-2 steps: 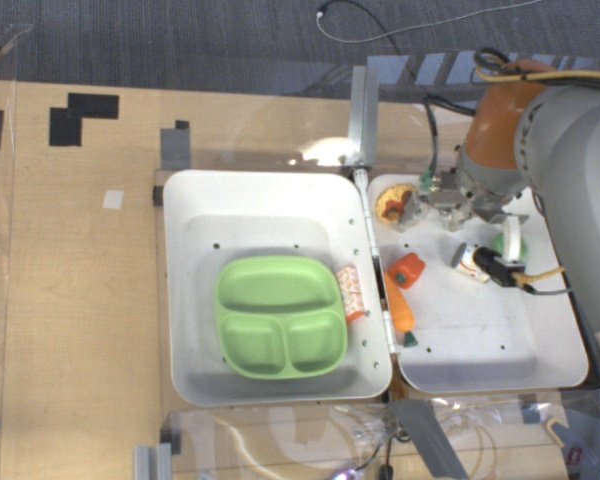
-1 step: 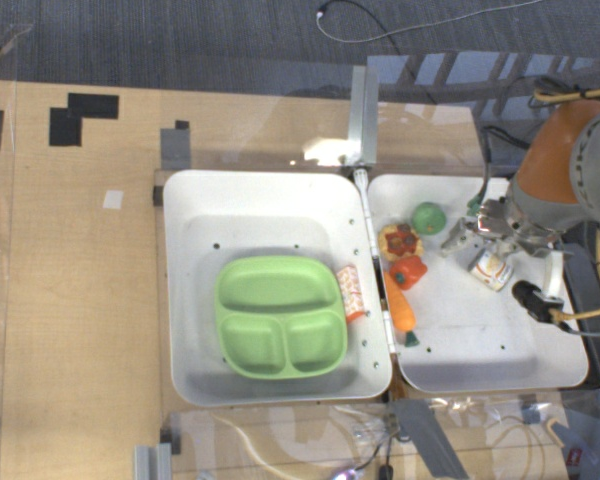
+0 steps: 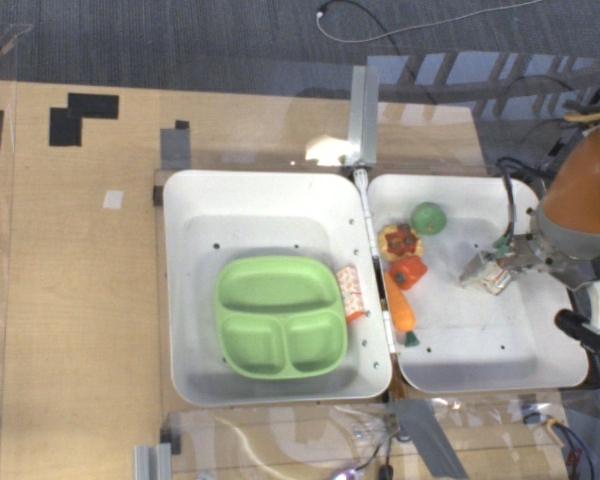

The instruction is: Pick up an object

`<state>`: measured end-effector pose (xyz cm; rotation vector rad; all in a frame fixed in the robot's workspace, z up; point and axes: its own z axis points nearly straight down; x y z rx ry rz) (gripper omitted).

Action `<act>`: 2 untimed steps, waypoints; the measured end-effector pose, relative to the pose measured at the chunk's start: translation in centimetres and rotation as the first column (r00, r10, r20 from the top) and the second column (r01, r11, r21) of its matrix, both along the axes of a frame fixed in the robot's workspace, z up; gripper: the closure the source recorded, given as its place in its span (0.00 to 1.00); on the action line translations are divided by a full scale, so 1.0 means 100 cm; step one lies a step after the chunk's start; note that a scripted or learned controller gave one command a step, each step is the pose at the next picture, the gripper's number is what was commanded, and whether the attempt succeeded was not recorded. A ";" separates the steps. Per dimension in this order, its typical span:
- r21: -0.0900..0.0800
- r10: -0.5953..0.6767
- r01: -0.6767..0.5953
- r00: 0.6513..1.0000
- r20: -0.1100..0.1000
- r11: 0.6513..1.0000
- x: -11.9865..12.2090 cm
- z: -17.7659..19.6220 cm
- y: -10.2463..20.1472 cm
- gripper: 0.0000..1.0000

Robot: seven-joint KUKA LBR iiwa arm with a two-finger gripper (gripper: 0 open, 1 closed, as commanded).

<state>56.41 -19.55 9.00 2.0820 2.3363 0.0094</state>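
Observation:
In the right bin [image 3: 480, 353] several toy foods lie along the left wall: a green ball-shaped fruit [image 3: 429, 217], a red and yellow piece [image 3: 400, 239], a red-orange piece [image 3: 409, 271] and an orange carrot [image 3: 403, 311] with a green tip. My gripper [image 3: 483, 275] hangs low over the bin's bare floor, right of the middle. It is a short way right of the red-orange piece and below right of the green fruit, touching neither. The grey arm with its orange band [image 3: 588, 183] comes in from the right.
The left bin [image 3: 195, 218] holds a green divided plate [image 3: 280, 318] and a small red and white packet [image 3: 350, 293] by the divider wall. A metal post [image 3: 364, 118] stands behind the bins. Black cables [image 3: 510, 208] hang near the wrist.

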 end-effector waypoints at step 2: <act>-0.002 0.001 -0.001 1.000 0.008 1.000 0.003 0.013 0.000 0.00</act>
